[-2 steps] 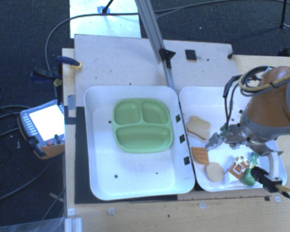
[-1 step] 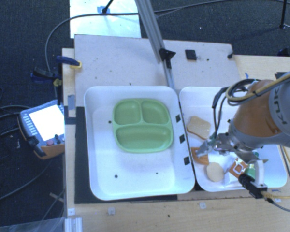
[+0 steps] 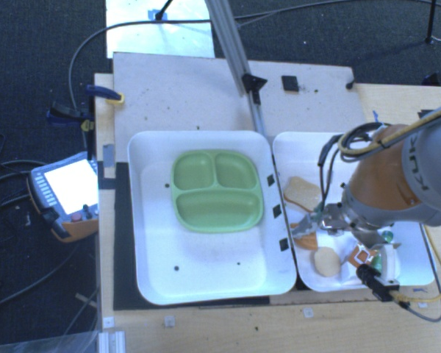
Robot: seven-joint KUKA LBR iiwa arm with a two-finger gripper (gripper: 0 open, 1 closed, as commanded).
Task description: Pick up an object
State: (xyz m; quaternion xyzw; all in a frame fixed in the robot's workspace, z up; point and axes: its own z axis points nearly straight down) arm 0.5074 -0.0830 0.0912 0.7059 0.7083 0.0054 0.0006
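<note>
**Ana:** Objects for picking all lie in the right bin [image 3: 425, 274]: a tan toast-like slice [image 3: 303, 192] near its left wall, a pale round piece [image 3: 326, 262] toward the front, and a small orange-brown bit [image 3: 306, 242] between them.

**Ben:** And the arm?

**Ana:** It reaches in from the right, and the pincer [image 3: 307, 226] sits low over that bin, right at the orange-brown bit and just beside the toast slice.

**Ben:** Does it have anything?

**Ana:** I cannot tell. The wrist hides the tip too much to say whether it is parted or clenched, and nothing visibly sits in it. I judge the pick is not done: every piece looks to be resting on the bin floor, so the grasp and the lift are both left.

**Ben:** The left bin [image 3: 151, 271]?

**Ana:** It carries 1 green plate [image 3: 217, 190] with 3 compartments.

**Ben:** Any writing?

**Ana:** Part of "KUKA" runs along the grey arm at the frame's right edge. The lit pendant screen [image 3: 65, 186] on the floor, left of the bench [image 3: 206, 87], is too small to read.
</note>
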